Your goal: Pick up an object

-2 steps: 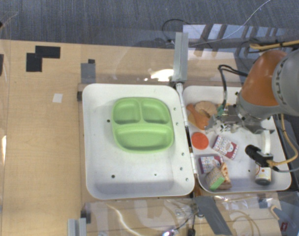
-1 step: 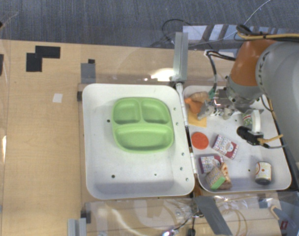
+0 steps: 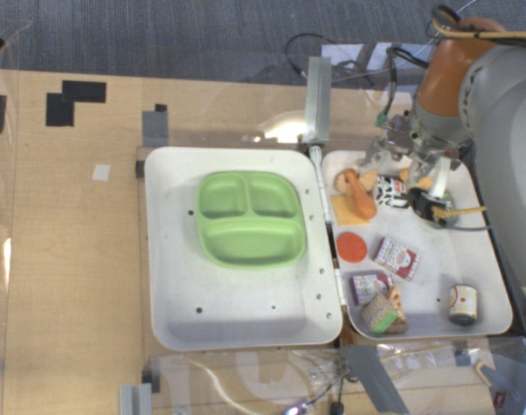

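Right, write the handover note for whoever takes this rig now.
Tool: low over the far end of the right bin; whether it is open or shut cannot be read, and nothing shows in its grasp.
Right bin holds the loose items: carrot, black-and-white patterned piece, orange disc, red packet, purple packet, small can.
Left bin holds the green divided plate.
Done: the arm is at the far-end cluster.
Left: grasp one item and lift it.
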{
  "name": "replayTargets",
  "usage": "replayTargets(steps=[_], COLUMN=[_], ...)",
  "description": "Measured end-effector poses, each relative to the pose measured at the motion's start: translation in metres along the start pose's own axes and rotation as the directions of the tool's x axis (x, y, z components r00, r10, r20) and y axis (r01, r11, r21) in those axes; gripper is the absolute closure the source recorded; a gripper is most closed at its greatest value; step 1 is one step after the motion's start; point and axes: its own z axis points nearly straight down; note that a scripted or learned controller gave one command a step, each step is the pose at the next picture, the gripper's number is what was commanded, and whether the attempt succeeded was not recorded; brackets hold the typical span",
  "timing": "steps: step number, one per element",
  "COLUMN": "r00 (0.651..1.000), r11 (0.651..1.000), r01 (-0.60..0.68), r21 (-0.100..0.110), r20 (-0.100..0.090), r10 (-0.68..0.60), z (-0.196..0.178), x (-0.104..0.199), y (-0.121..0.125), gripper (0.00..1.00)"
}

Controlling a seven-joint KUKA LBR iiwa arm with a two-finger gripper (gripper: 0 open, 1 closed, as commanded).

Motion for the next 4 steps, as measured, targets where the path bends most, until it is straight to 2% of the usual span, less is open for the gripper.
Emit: replayTargets(steps=[1, 2, 3, 4], r00=[0.986, 0.962, 0.92, 0.974], r11=[0.985, 0.962, 0.92, 0.974], r01=[0.169, 0.273, 0.391, 0.226], r21=[-0.023, 0.004, -0.044, -0.018], r20=[0.0, -0.023, 0.0, -0.006], r10=[-0.169, -0.272, -0.391, -0.226], z=[0.027, 0.037, 0.039, 0.046], x=[-0.012, -0.068, -0.093, -0.091], y=[-0.003, 0.029, 0.006, 0.036], gripper=[0.0, 0.0, 0.0, 0.0])
